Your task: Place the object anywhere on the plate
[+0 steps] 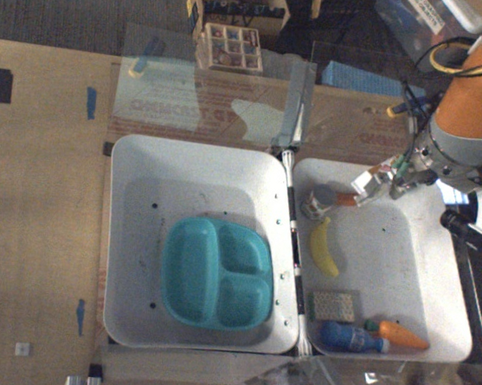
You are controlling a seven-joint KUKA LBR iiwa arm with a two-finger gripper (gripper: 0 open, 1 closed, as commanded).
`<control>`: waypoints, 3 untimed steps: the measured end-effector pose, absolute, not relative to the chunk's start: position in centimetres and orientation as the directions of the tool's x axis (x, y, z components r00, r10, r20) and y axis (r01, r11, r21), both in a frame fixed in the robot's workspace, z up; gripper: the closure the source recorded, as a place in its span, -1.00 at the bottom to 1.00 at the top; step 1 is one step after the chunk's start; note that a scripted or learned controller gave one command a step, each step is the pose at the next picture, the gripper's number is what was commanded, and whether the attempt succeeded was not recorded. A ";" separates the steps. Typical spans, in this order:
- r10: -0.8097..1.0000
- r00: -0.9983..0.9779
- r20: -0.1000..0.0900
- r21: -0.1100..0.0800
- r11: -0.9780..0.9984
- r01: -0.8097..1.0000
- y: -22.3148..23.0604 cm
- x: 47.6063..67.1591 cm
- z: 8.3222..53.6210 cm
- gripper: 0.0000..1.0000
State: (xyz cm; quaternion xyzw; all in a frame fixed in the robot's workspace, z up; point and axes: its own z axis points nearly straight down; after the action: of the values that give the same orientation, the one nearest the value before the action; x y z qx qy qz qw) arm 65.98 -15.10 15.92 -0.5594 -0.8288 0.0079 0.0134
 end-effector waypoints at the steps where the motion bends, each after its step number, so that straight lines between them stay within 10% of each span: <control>1: 0.813 -0.582 -0.001 0.002 0.582 0.813 -8.4 61.2 20.5 1.00; 3: 0.695 -0.719 -0.006 0.006 0.719 0.695 0.2 60.6 29.3 1.00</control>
State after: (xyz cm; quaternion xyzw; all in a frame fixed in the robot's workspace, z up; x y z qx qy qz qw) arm 60.64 0.16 29.33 -0.3749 -0.9271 -0.0014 -0.0039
